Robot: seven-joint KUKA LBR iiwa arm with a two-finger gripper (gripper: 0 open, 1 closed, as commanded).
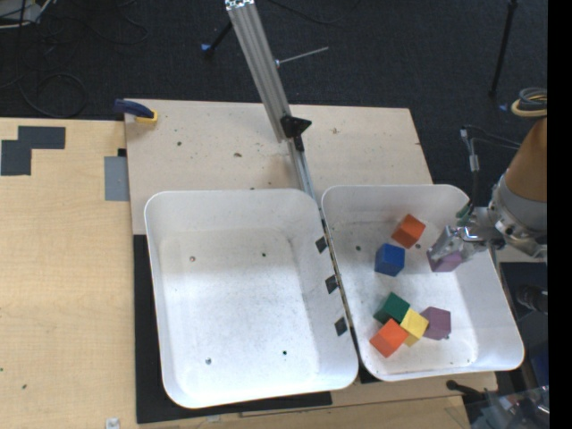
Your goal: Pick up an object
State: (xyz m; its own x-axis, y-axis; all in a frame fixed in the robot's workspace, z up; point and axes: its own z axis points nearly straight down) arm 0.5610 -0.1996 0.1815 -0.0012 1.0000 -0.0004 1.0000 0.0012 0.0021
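Gripper (450,247) grips a purple block (444,259) above right bin (500,329)

Purple block (444,259) between the jaws of the gripper (450,248), above the right bin (500,307).

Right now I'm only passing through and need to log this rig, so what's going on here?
A grey KUKA arm reaches in from the right over the right-hand bin. Its gripper has a purple block between its fingers, near the bin's right side. Loose in that bin lie an orange block, a blue block, and a cluster of green, yellow, red-orange and purple blocks. Whether the held block is already lifted off the floor I can't tell.
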